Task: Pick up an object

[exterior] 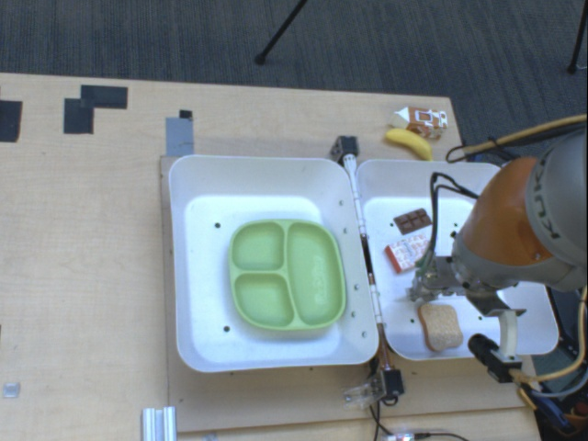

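Two white bins on my bench [92, 246]. Left bin [184, 274]: green divided plate [287, 275]. Right bin [381, 324]: brown bar [412, 220], red-and-white packet [404, 250], tan sponge [441, 326]. Hand [428, 281] just above the sponge; I cannot tell its state. Banana [408, 141] outside.

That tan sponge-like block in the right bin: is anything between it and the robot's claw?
Nothing visible stands between them. The gripper is just above the tan block in the right bin. The red packet and brown bar lie farther back, off to the side.
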Motion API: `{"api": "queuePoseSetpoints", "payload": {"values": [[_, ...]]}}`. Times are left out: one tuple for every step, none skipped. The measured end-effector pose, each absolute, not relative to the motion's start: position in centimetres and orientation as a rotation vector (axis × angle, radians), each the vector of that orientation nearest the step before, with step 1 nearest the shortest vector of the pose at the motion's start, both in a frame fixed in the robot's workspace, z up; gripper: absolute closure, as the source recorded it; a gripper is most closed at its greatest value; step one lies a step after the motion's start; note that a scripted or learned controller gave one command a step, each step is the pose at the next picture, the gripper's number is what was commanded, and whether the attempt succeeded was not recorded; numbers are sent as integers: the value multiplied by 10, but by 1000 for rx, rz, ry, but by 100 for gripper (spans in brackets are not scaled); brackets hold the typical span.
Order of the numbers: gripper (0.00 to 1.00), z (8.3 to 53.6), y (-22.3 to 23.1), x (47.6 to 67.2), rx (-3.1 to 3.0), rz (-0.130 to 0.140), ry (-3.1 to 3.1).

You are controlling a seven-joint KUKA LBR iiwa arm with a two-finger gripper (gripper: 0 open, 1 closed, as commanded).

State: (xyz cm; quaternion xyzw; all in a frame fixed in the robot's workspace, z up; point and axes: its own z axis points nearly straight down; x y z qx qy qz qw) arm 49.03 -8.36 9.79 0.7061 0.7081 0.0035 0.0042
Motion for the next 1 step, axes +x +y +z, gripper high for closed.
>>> {"api": "queuePoseSetpoints", "payload": {"values": [[0, 98, -84, 490, 2212, 11, 2219]]}}
